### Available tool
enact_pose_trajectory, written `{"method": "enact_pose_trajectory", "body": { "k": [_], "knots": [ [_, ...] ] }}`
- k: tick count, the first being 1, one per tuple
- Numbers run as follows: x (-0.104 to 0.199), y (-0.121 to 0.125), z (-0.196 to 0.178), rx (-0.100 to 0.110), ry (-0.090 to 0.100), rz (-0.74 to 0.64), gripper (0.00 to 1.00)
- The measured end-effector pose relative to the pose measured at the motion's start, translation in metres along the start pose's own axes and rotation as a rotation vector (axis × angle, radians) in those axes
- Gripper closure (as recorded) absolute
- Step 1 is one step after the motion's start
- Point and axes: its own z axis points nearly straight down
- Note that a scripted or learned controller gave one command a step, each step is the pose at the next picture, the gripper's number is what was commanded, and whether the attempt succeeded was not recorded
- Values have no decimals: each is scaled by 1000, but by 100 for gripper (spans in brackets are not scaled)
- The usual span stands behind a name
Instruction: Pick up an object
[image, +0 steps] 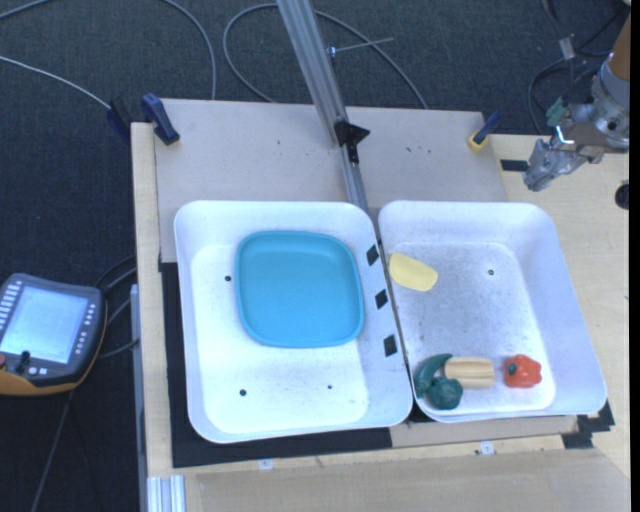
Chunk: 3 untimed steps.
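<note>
1. The grey metal pincer (545, 165) hovers beyond the right white bin's (560, 260) far right corner; its grip state is unreadable.
2. The pale yellow wedge-shaped piece (412, 272) lies near that bin's far left corner, well apart, long axis roughly crosswise.

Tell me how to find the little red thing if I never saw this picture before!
Look at the right white bin, the one without the blue plate. Go to its near edge, where three small things lie in a row: a green toy, a tan block, then the red toy. It is the last one on the right, and the only red thing there.
</note>
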Motion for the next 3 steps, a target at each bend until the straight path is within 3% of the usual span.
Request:
{"method": "enact_pose_trajectory", "body": {
  "k": [2,3],
  "knots": [
    [98,-8,19,4,2,-4,100],
    [148,-27,34,5,2,-3,100]
  ]
}}
